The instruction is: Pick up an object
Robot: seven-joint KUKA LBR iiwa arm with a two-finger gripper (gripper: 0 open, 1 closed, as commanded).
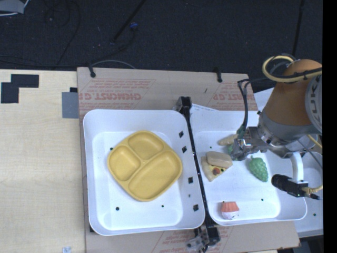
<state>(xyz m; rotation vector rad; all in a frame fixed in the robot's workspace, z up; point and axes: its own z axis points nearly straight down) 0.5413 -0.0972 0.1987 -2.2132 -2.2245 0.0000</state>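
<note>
- Object to pick: the likeliest target, by my reading, is the tan wedge-shaped toy food in the right bin, at centre right of the frame, touching or overlapping a pale triangular slice with red and yellow spots.
- The end effector sits just to the upper right of that wedge, low over the bin; whether it is open or closed cannot be told from here, and nothing is visibly held in it.
- Risk: the wedge and slice lie against each other, so a descent could catch both, or nudge one aside and close on nothing.
- Risk: a small beige piece lies right beside the end effector, and could be bumped or grabbed by mistake.
- Risk: the green bumpy item lies near, lower right of the end effector, and a sideways shift could knock it.
- Risk: the wedge looks flat and low, so it may slip out on lifting.
- A red-and-white piece sits well apart near the bottom rim; the yellow divided plate lies in the left bin, out of the way.
</note>
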